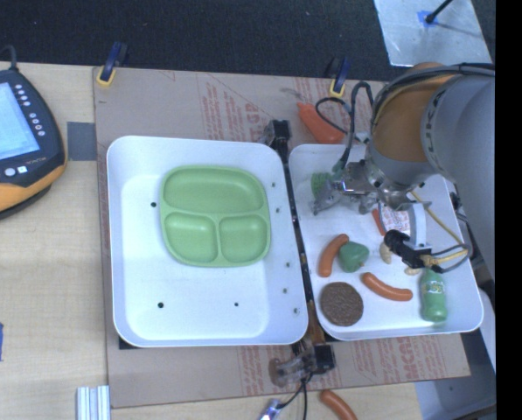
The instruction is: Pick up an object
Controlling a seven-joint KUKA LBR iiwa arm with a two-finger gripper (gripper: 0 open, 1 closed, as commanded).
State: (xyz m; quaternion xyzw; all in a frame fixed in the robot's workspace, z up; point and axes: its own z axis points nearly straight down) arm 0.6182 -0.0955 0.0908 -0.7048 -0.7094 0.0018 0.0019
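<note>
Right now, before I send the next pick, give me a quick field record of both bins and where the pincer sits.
left bin: holds a green divided plate
right bin: holds two sausages, a brown patty, a green pepper-like piece, a green bottle-shaped item
pincer: low over the right bin's far left part, by a small green item
grip state: fingers not readable
outside bins: an orange carrot-like piece beyond the right bin, a sausage on the near edge, a handheld pendant at left

Grey arm [457, 121] with an orange band, black cables looping above its metal tool [348, 185].
</note>
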